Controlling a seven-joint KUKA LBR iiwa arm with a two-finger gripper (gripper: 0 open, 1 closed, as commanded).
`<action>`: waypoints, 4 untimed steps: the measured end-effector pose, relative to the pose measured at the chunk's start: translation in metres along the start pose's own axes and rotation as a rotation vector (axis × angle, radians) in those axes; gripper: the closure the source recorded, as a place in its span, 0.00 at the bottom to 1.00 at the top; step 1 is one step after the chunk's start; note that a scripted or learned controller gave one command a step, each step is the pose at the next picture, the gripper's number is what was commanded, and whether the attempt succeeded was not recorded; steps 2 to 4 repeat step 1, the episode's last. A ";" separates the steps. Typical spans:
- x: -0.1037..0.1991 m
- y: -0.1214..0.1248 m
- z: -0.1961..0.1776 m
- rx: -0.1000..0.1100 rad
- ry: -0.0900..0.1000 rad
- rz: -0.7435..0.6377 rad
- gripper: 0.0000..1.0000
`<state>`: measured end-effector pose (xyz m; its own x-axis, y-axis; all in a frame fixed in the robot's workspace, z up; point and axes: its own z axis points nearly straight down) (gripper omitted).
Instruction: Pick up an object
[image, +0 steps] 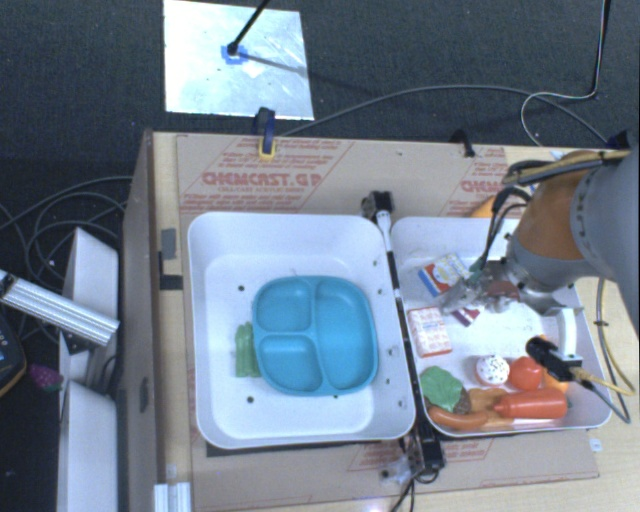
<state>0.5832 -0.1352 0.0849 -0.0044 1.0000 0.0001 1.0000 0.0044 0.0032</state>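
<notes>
Gripper (468, 296) low in right bin (590, 418), finger state impossible to tell, red-and-white packet (429, 331) at its seven o'clock, toy food at five o'clock

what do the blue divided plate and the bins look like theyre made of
Blue divided plate: likely moulded plastic, with even colour, a soft sheen and rounded compartment ridges. Left bin and right bin: probably thin plastic too, plain white with smooth rounded rims, though enamelled metal cannot be ruled out.

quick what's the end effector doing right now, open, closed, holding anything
End effector: low in the right bin, over the small packets; open or closed cannot be told, and nothing is visibly held.
</notes>
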 end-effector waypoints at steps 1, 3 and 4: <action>-0.001 0.001 -0.011 -0.001 -0.002 -0.004 1.00; -0.001 0.001 -0.011 -0.001 -0.002 -0.004 1.00; -0.001 0.001 -0.011 -0.001 -0.002 -0.004 1.00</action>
